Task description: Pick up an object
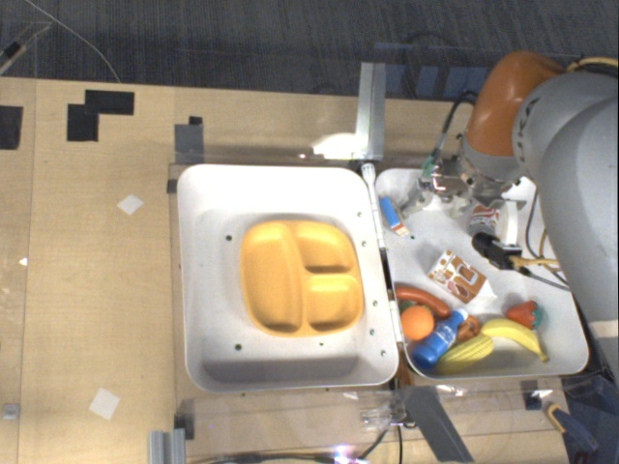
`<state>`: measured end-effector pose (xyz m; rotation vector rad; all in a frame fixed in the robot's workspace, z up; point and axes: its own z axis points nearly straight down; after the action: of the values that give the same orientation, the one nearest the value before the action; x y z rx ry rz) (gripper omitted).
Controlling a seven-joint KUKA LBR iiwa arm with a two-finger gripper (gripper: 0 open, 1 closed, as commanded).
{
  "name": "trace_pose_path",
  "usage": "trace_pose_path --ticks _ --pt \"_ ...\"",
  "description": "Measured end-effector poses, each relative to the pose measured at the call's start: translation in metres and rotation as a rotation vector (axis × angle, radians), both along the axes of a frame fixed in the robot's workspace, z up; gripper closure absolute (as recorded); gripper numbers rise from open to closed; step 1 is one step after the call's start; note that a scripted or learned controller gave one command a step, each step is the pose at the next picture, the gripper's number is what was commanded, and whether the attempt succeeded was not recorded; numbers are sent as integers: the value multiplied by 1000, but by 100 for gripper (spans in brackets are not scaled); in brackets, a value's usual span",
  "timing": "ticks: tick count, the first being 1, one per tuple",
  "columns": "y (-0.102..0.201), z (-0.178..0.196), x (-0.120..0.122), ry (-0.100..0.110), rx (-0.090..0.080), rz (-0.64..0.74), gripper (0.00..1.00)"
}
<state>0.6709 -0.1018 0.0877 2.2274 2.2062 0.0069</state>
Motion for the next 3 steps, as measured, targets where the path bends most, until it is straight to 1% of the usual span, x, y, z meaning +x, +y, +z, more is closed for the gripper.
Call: trace_pose_path --ticks 1,2,3 --pt "-62 2 -60 -1 5 3 0" --pt "-11 0 1 -1 3 -66 0" --pt "-3 1 -33 -1 3 -201 0"
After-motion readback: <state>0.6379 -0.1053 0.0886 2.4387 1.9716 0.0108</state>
